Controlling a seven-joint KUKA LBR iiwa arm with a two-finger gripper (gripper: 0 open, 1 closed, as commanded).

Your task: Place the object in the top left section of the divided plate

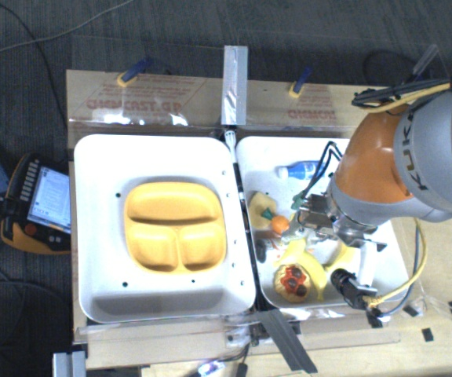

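A yellow divided plate (pixel 176 225) lies in the left bin (pixel 100 171), with one long section at the far side and two smaller ones nearer the camera. The arm reaches down into the right bin (pixel 265 159). My gripper (pixel 314 218) hangs low over a heap of small objects there: an orange ball (pixel 279 225), a yellow piece (pixel 262 206), a pale yellow object (pixel 298 251), and a round yellow toy with red and black markings (pixel 292 281). A blue and white bottle (pixel 298 169) lies at the bin's far side. The wrist hides the fingertips.
A raised divider (pixel 243 210) separates the two bins. Cables and a black connector (pixel 350 285) trail from the wrist over the right bin's near corner. A handheld pendant (pixel 34 206) rests on the floor left of the bench.
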